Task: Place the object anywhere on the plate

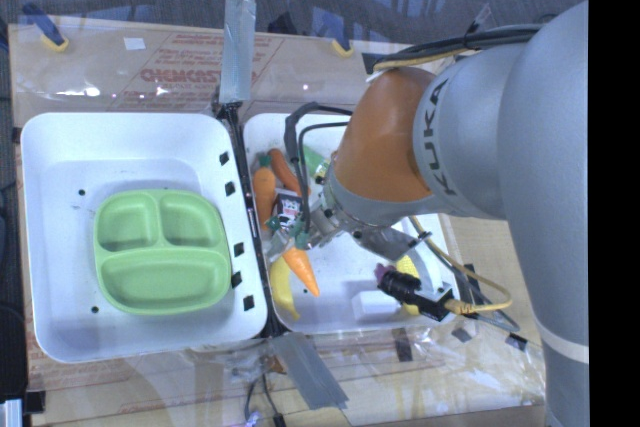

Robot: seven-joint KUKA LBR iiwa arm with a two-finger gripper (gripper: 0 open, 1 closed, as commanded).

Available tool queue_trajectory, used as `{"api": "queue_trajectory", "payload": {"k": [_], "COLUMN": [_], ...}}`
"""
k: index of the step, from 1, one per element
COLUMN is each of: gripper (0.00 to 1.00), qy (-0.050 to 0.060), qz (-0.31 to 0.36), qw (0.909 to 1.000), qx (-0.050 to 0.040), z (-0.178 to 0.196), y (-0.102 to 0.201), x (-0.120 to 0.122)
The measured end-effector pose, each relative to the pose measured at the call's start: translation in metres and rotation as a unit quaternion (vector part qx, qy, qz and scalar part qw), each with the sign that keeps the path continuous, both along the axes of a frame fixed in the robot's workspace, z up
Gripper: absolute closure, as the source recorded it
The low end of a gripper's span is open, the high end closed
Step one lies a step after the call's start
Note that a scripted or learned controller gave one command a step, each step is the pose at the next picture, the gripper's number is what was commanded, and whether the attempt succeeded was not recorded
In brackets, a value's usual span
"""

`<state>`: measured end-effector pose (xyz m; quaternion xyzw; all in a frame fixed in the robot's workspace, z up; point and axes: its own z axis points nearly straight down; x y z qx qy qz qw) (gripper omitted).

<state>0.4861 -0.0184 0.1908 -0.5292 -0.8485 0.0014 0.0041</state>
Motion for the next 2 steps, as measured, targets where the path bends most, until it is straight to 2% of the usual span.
{"api": "queue_trajectory", "payload": {"k": [1,2], "gripper": [1.00,0.00], "qy": [-0.005,-0.004], "qz": [0.028,0.025], "qw": [0.9996,0.9997], "qx": [0.0004,-0.0008], "z": [0.0581,0.0572], "y": [0.0888,0.0858], "x": [0.0110,0.0109]}}
